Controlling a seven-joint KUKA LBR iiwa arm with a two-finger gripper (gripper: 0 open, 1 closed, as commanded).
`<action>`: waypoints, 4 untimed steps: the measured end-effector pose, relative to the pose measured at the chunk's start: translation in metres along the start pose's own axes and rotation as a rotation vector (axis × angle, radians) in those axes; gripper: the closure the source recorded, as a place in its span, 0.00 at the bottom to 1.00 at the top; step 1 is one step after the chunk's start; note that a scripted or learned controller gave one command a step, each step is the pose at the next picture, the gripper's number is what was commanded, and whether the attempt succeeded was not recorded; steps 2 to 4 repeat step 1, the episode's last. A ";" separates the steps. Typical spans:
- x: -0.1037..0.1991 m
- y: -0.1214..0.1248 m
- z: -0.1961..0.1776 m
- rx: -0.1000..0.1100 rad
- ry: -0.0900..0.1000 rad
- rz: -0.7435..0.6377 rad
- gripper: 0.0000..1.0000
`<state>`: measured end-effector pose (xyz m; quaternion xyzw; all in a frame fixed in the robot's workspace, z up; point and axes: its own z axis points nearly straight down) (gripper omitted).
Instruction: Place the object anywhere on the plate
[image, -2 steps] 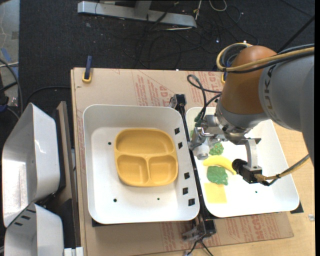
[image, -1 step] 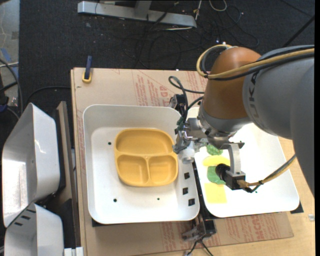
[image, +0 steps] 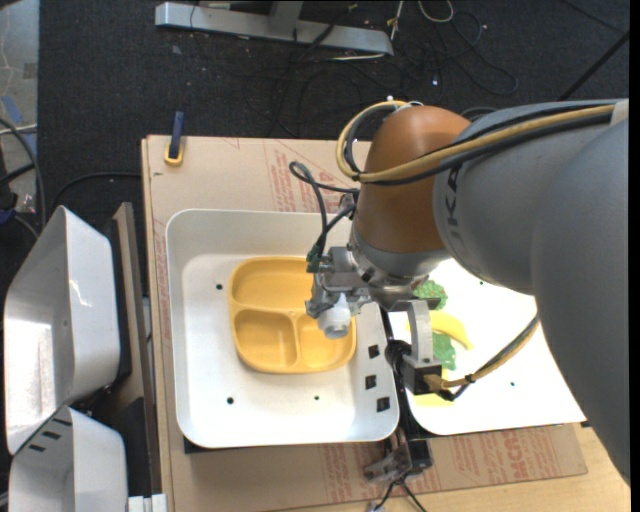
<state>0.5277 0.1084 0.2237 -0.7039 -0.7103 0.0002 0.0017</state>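
Two shallow white plastic bins (image: 200, 400), side by side mid-frame. One yellow three-compartment plastic plate (image: 265, 325), in the left bin. In the right bin, lower right of centre: one yellow banana-shaped piece (image: 455, 330), two green pieces (image: 443, 348).

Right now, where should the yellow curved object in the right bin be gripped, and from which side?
Across the narrow middle of the yellow curved object, coming straight down: it looks long, thin and flat on the right bin floor. Green pieces crowd its left side and the arm hides part of it, so this is tentative.
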 end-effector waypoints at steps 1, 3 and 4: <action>-0.004 0.001 0.000 -0.001 -0.002 0.007 0.00; -0.004 0.001 0.000 -0.001 -0.002 0.007 0.00; -0.004 0.001 0.000 -0.001 -0.002 0.007 0.00</action>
